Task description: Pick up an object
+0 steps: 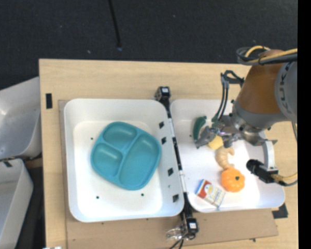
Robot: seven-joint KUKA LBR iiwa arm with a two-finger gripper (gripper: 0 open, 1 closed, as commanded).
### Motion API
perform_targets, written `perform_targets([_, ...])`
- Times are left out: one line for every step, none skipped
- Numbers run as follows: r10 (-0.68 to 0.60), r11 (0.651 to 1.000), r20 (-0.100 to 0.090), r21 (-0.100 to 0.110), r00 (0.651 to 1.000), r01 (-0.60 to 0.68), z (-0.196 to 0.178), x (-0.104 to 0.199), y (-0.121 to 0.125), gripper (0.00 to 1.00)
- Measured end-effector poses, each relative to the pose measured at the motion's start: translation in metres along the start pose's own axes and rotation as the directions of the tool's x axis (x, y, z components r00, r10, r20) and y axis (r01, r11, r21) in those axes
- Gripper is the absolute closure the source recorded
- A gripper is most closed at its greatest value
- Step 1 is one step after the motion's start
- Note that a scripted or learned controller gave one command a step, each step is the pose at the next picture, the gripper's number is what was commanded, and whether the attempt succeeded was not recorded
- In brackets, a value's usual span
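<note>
While the end effector [210,138] hovers, grip state unclear, the green object [199,125] beside it stands roughly upright.

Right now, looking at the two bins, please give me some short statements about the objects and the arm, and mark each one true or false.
1. The blue divided plate lies in the left bin. True.
2. The orange pumpkin-like toy lies on the blue plate. False: it lies in the right bin, near the front.
3. The small carton lies left of the orange toy. True.
4. The arm reaches over the left bin. False: it is over the right bin, with the gripper near a green object and a yellow object.
5. The plate has three compartments. True.
</note>
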State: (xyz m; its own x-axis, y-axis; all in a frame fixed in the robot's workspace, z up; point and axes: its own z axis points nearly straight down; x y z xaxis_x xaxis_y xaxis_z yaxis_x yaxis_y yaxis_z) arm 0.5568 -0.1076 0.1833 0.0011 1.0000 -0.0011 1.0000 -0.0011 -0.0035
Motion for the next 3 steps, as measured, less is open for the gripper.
perform_targets([0.000, 1.000, -0.001, 0.001, 1.000, 0.000, 0.047, 0.003, -0.008, 0.00])
perform_targets([0.007, 1.000, -0.001, -0.004, 1.000, -0.007, 0.034, 0.002, -0.007, 1.00])
perform_targets([-0.002, 1.000, 0.001, -0.011, 1.000, 0.002, -0.028, 0.003, -0.011, 1.00])
